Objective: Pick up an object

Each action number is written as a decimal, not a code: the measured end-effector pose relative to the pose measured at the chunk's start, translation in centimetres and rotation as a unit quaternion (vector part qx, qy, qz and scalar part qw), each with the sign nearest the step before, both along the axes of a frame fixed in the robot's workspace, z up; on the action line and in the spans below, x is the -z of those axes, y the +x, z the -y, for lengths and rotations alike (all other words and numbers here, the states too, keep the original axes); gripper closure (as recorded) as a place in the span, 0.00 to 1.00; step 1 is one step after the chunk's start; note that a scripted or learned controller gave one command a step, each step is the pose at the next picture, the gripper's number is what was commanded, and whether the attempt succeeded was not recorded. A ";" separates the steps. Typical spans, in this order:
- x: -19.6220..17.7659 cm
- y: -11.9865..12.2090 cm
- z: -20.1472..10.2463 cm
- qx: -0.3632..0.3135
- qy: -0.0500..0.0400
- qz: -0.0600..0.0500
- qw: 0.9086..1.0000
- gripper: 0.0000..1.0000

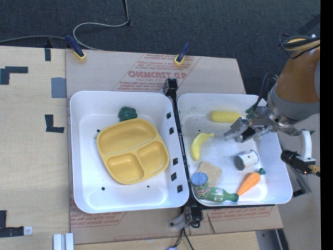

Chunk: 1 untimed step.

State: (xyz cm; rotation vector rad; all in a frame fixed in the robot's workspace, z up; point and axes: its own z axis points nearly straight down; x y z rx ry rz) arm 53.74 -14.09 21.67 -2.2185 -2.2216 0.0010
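While our gripper (238, 133) hovers in the right bin (285, 187), fingers apparently spread and pinching nothing, we eye the banana (200, 144) just left: light, stiff, smooth plastic probably, best taken across its middle.

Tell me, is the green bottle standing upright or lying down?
Lying down: the green bottle rests on its side along the right bin's front wall.

High slanted view over bins (78, 155)
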 end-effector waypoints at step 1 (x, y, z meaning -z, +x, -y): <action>11.5 -2.5 3.0 0.000 0.000 0.001 1.000 0.00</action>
